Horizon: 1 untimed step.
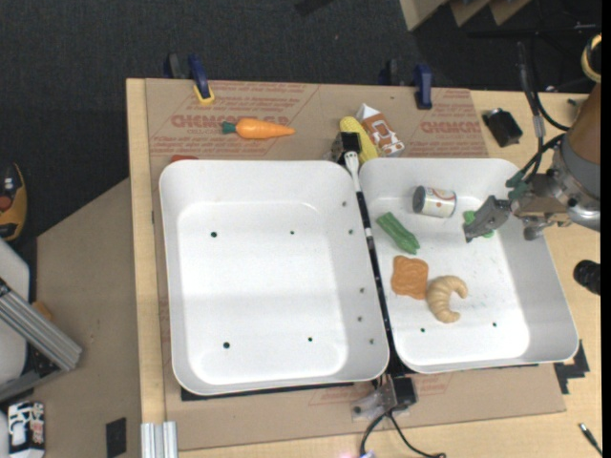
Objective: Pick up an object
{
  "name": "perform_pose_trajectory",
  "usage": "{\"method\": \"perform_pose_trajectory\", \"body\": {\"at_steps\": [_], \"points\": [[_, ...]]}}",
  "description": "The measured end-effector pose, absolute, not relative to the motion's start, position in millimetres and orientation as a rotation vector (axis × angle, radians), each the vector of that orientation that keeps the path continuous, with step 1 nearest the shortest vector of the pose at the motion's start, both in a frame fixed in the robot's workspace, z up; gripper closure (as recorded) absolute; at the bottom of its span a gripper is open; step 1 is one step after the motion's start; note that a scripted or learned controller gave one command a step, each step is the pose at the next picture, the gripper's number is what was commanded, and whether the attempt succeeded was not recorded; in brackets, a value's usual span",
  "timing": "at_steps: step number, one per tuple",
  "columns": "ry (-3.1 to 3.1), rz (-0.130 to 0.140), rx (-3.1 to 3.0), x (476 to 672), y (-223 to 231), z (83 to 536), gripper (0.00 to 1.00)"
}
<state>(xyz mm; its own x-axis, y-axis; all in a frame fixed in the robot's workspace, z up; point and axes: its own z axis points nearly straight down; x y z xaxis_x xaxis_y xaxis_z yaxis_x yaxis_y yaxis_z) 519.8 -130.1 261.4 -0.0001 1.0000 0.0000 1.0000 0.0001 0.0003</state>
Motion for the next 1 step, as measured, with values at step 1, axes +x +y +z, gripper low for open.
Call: {"method": "perform_pose_trajectory", "body": {"at_steps": [1], "points": [[2.241,-0.001,2.214,577.1,-14.9,179.5,0.0]]}}
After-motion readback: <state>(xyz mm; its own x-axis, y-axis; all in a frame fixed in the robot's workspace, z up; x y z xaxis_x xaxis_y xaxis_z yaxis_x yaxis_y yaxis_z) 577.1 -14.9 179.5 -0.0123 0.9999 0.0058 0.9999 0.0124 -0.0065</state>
